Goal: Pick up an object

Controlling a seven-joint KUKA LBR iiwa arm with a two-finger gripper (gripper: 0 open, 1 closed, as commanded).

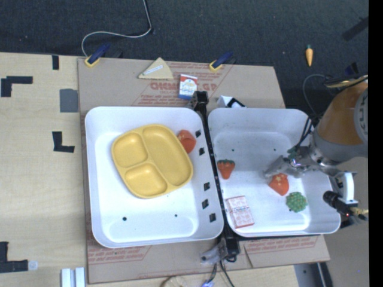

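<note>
The grey two-finger gripper (280, 171) hangs low in the shallow white right-hand bin (251, 121), directly over a small orange-red, strawberry-like toy (279, 185) at about four o'clock in that bin; whether it grips anything I cannot tell. Nothing looks lifted yet, so the grasp and raise remain. The toy looks smooth and rounded, with a bumpy green broccoli-like toy (296, 201) just beside it at five o'clock.

Small carton (188, 86), paper wedge (157, 69) on cardboard behind bins

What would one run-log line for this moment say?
end effector over right bin | nearest: red toy | beside: broccoli toy | grasp: unconfirmed
</note>
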